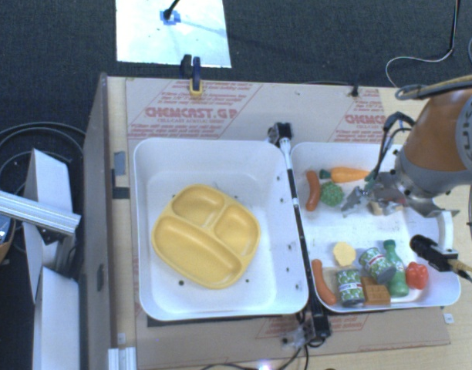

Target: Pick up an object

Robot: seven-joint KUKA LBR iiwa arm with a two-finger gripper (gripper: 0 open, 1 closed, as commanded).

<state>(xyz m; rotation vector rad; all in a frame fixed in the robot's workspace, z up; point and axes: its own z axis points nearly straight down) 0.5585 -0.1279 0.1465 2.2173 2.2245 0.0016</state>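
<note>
the metal two-finger claw (365, 198) hangs low in the right white plastic bin (375, 156); whether it is open i cannot tell. just left of it lies a small green plastic broccoli (332, 194), likely light, stiff, bumpy: grip across its crown

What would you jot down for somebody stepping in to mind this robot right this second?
Gripper: low over the right bin, beside the broccoli; nothing seen between its fingers.
Things: carrot and sausage at the bin's far end; cheese piece, two cans, green bottle and red pepper at the near end. Yellow divided plate sits in the left bin.
Done: nothing lifted.
Left: grasp one object and raise it.
</note>
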